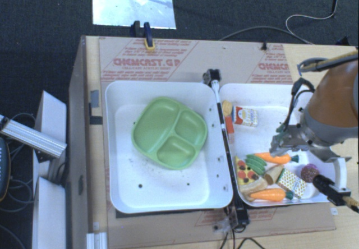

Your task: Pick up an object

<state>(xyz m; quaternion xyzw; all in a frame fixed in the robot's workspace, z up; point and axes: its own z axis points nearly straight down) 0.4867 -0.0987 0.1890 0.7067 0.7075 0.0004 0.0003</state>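
Arm (pixel 331 107) reaches in from 3 o'clock, low over the right bin (pixel 263 93). Claw (pixel 286 142) sits just above a toy carrot (pixel 275 158) in the heap of play food at the bin's 6 o'clock end. Cannot tell whether the claw is spread or closed; nothing seen between its tips. Second carrot (pixel 268 195) lies at the near rim, small carton (pixel 245 116) toward 12 o'clock. Green tray (pixel 169 132) rests in the left bin (pixel 129 186). Judgement: approach made, grasp and lift still outstanding.
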